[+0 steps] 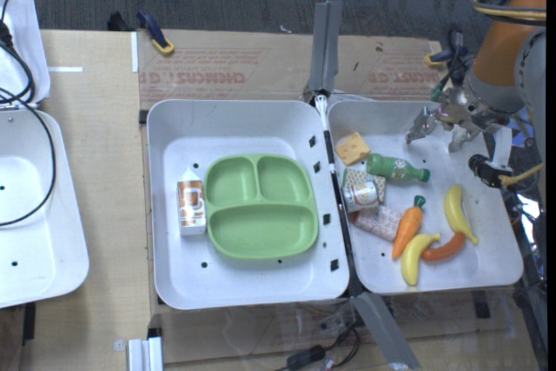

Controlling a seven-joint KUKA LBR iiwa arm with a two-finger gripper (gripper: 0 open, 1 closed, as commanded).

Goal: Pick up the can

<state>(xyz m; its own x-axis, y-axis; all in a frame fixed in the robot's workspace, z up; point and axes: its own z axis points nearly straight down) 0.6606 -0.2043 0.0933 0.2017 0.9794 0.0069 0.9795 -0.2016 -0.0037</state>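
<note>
In the camera view, two shallow white bins sit side by side on the bench. The left bin [165, 187] holds a green divided plate [260, 206] near its middle, with a small orange-and-white carton [191, 206] standing just beside the plate's left edge.

The right bin [495, 269] holds the clutter. The can [361, 190] lies on its side close to the bin's left wall, silver end showing, touching a flat patterned packet [377, 223] just below it. A cheese wedge [352, 148] rests above the can, and a green bottle [397, 168] lies on its side to the can's upper right. A carrot [407, 228] leans at a slant next to the packet, with a yellow banana [418, 255] below it, a red-orange chili [446, 247] beside that, and a second banana [458, 213] further right.

The gripper [453, 124] hangs over the bin's upper right corner, well apart from the can, below the arm's orange band [508, 48]. Its fingers look splayed outward with nothing between them
</note>
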